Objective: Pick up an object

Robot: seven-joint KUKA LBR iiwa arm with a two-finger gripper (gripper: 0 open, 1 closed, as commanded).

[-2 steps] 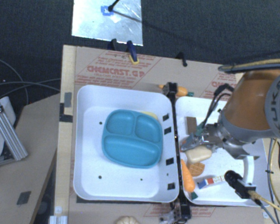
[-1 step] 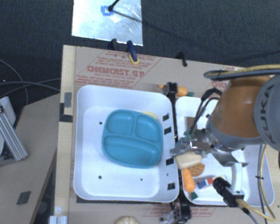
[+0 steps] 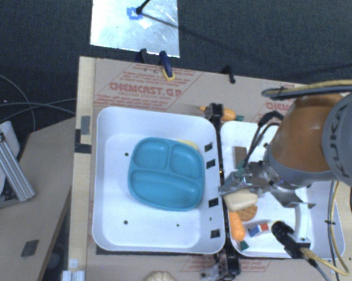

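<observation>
The bun [image 3: 240, 201] is showing as a pale cream oval with a smooth, rounded top and a slightly darker rim along its lower edge. It is lying in the right bin [image 3: 241, 135], close to that bin's left wall and in the lower half of the view. The gripper [image 3: 238, 186] is hanging directly over the bun, at or just above its upper edge. From this angle I cannot tell whether it is clamped on the bun or released. An orange slice [image 3: 250, 212] is peeking out from under the bun's lower right side. A carrot [image 3: 236, 225] is lying just below it, with a small red, white and blue packet [image 3: 257, 228] beside that. The grey and orange arm [image 3: 311, 139] is covering much of the right bin. In the left bin [image 3: 116, 162] a blue divided plate [image 3: 167, 173] is sitting near the middle. Both bins are resting on a brown sheet [image 3: 144, 88] printed with red lettering, and a blue and yellow clamp [image 3: 166, 65] is gripping its far edge. Dark carpet [image 3: 38, 33] is surrounding the bench, with a shiny square panel [image 3: 135, 17] lying on it at the top. A metal frame [image 3: 6, 162] is standing at the left. The bun's long axis is running across the view, roughly left to right, with its right end sitting slightly higher than its left.
</observation>
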